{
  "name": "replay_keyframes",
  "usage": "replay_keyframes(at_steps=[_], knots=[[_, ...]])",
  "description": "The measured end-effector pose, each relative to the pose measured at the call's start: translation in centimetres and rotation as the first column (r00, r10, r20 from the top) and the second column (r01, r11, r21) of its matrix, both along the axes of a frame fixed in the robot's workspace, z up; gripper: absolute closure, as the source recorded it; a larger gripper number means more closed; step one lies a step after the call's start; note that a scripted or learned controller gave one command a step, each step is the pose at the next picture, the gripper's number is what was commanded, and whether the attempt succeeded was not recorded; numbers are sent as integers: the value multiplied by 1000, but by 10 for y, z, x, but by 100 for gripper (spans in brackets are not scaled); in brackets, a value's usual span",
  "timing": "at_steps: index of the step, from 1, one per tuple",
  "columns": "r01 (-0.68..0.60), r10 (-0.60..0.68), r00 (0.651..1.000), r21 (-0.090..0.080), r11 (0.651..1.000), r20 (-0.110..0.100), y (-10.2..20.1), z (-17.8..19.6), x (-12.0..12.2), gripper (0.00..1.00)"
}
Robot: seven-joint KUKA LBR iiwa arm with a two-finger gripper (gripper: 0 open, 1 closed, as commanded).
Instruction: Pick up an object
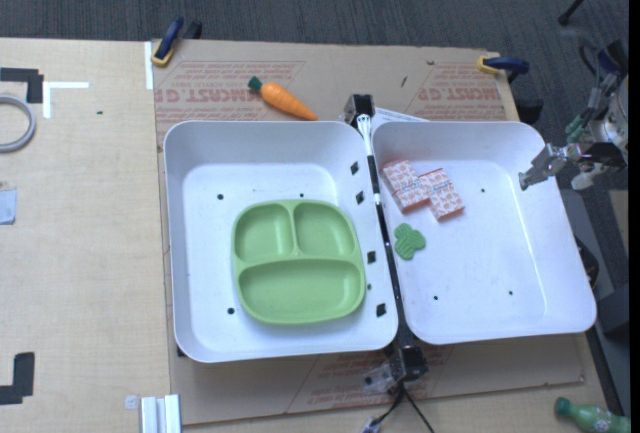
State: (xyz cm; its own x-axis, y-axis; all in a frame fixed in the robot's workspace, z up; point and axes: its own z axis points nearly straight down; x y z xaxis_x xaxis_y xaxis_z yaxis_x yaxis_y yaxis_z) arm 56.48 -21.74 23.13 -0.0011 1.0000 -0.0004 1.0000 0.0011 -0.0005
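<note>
Orange-white patterned packet [424, 189] lies flat in right bin [560, 251], far-left part, near the divider. Small green leaf-shaped piece [408, 241] just nearer, apart from it. Gripper [545, 169] over right bin's far-right rim, nothing visibly held; can't tell how wide it's open. Green divided plate [297, 261] in left bin [195, 221]. Toy carrot [283, 98] on tabletop [80, 251] beyond the bins.
</note>
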Motion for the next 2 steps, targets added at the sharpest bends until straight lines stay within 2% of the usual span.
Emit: replay_keyframes(at_steps=[1,2], knots=[[-281,281,960,0,960,1,77,-132,-16,0],[-361,361,933,-1,933,1,119,-139,23,0]])
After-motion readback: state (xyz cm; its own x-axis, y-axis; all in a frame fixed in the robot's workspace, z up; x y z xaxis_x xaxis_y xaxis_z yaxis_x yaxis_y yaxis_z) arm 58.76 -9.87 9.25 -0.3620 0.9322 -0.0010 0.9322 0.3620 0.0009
